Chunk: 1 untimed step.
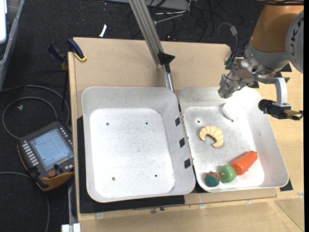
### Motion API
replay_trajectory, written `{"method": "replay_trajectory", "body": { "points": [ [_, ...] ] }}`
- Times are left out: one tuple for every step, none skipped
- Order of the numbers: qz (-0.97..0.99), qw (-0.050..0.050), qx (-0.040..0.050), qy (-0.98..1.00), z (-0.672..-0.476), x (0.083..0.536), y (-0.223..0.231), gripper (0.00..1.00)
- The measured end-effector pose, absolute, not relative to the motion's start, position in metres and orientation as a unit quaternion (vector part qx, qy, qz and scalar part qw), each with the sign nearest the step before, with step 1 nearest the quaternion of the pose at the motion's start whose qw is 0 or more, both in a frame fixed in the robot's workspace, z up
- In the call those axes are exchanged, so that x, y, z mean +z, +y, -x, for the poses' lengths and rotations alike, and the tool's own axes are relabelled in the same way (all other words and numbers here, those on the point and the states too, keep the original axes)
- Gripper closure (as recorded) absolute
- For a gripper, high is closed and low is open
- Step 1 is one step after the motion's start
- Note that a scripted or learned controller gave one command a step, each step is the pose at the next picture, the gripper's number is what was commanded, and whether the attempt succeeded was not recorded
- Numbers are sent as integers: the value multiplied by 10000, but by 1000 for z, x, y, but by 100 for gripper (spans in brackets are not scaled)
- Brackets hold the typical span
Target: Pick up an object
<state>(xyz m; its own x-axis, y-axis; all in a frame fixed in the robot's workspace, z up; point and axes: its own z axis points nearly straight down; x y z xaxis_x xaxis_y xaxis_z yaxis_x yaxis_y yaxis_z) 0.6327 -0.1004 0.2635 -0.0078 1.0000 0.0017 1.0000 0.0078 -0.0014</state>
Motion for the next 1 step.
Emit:
{"method": "replay_trajectory", "body": {
  "points": [
    [7045,19,5,-7097,-618,247,-50,100]
  ]
}}
